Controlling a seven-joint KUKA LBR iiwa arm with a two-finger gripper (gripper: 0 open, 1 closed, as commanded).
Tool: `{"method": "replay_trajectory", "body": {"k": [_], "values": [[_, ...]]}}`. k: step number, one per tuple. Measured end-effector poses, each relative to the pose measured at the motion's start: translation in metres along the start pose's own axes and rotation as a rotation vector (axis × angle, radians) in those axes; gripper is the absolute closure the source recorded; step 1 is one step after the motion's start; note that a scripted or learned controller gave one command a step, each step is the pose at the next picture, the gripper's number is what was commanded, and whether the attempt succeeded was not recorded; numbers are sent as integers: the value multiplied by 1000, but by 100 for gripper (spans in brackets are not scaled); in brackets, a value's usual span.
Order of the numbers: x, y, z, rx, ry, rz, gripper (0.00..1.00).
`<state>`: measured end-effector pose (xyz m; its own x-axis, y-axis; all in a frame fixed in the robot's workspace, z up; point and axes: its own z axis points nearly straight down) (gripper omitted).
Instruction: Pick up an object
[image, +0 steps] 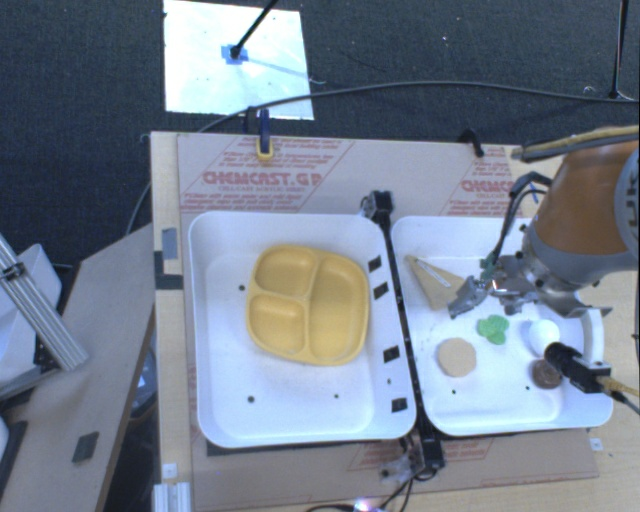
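Observation:
The right bin holds a tan wedge at its upper left, a small green piece in the middle, and a round tan disc below. A white egg-shaped piece and a small brown round piece lie to the right. My gripper hangs over this bin, pointing left. Its tip is just right of the wedge and above-left of the green piece. I see nothing held in it.
A yellow divided plate lies in the left bin. A black divider with clips separates the bins. The arm's orange and grey body covers the right bin's upper right corner. A black cylinder juts over the bin's right side.

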<state>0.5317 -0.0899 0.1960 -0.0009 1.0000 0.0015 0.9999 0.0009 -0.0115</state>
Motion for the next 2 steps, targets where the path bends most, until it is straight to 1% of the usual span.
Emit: {"method": "replay_trajectory", "body": {"k": [1,2], "values": [[0,3,-6,-13,-1,-2,0],[-1,0,56,-9,-1,0,0]]}}
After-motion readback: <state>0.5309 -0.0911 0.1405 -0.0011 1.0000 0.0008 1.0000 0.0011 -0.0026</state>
